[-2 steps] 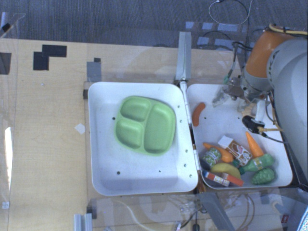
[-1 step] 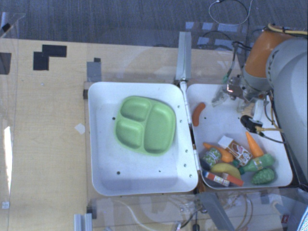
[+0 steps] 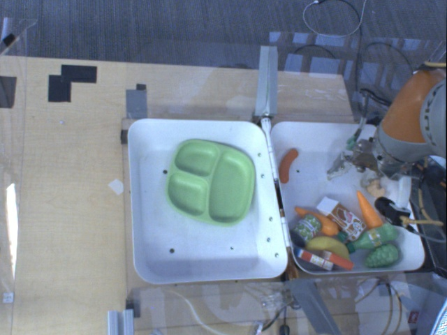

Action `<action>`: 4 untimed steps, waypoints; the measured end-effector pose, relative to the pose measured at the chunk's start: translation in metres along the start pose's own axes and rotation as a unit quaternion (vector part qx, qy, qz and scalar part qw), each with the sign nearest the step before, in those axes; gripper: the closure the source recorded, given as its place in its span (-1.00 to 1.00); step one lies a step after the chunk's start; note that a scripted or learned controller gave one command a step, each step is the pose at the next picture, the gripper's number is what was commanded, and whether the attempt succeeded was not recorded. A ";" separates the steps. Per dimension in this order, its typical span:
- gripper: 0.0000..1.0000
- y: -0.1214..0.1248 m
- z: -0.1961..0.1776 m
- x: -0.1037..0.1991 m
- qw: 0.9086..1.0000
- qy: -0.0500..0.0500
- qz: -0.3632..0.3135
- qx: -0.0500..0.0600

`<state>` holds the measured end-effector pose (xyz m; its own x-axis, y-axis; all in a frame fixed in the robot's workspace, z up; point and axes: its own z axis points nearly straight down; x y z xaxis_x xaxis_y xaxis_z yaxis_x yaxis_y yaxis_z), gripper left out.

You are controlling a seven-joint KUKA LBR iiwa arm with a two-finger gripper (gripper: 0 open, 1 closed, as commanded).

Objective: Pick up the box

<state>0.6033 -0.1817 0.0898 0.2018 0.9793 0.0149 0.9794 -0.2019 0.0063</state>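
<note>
Although the pincer (image 3: 347, 160) hangs over the right bin (image 3: 314, 142), I cannot tell whether it is spread or pressed together. The box (image 3: 347, 221) lies below it in the view, nearer the front wall, tilted among the toys. It looks light and stiff, likely thin card that would dent if squeezed hard; its long sides seem the best hold. A carrot (image 3: 369, 210) lies just beside it and a banana (image 3: 328, 245) crowds its front. Open floor lies left of the pincer, towards the sausage (image 3: 287, 165).
</note>
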 end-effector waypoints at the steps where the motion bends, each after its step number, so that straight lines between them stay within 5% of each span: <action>1: 1.00 0.002 -0.011 -0.001 1.000 -0.003 -0.001 -0.004; 2: 1.00 0.066 0.004 0.017 0.999 -0.007 -0.050 0.000; 3: 1.00 0.021 -0.134 0.077 0.996 -0.007 -0.091 -0.001; 4: 1.00 0.005 0.002 0.085 0.993 -0.007 -0.119 -0.002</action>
<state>0.6257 -0.0994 0.0892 -0.0358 0.9994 -0.0013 0.9993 0.0358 0.0124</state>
